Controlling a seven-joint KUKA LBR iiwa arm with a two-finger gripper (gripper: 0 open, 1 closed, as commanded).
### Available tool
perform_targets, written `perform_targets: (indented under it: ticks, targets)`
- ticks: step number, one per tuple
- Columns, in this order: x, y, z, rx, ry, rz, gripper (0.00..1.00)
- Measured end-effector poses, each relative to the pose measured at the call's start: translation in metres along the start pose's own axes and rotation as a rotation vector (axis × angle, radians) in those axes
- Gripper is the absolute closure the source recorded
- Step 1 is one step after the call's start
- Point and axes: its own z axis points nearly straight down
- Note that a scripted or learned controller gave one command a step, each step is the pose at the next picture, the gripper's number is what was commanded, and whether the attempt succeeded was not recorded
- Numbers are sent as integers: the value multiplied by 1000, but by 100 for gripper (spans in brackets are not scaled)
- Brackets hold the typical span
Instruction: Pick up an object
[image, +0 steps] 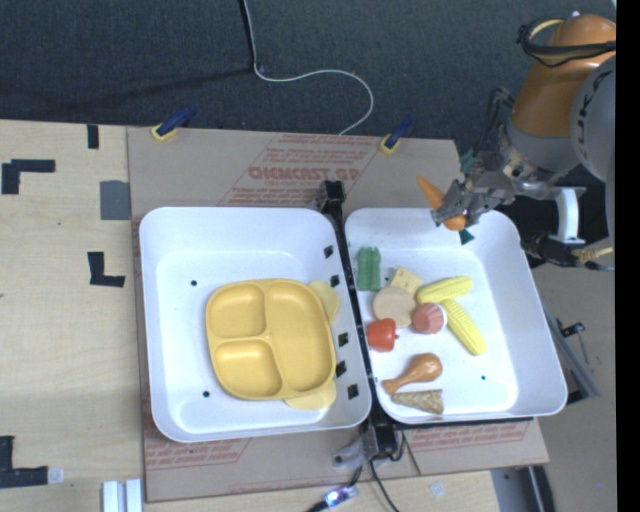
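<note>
My gripper (458, 208) hangs above the back edge of the right bin (510, 255), near its far corner. A small orange carrot (431, 189) sits slantwise between its fingers, one tip poking out up-left and the other end showing below. The gripper is shut on it, and the carrot is lifted off the bin floor. Lower in the right bin lie a green cucumber (369, 268), two corn cobs (443, 290) (465, 327), a red tomato (381, 334) and a chicken drumstick (413, 372).
The left bin (175, 260) holds a yellow divided plate (270, 337) lying over a flat yellow piece (312, 400). A beige disc (394, 305), a pinkish fruit (428, 318), a cheese wedge (405, 280) and a tan wedge (418, 401) crowd the right bin's middle.
</note>
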Motion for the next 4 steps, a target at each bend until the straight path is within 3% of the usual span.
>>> perform_targets:
  ticks: [1, 4]
  targets:
    - [43, -16, -3, 3, 0, -3, 100]
    - [188, -100, -4, 5, 1, -5, 100]
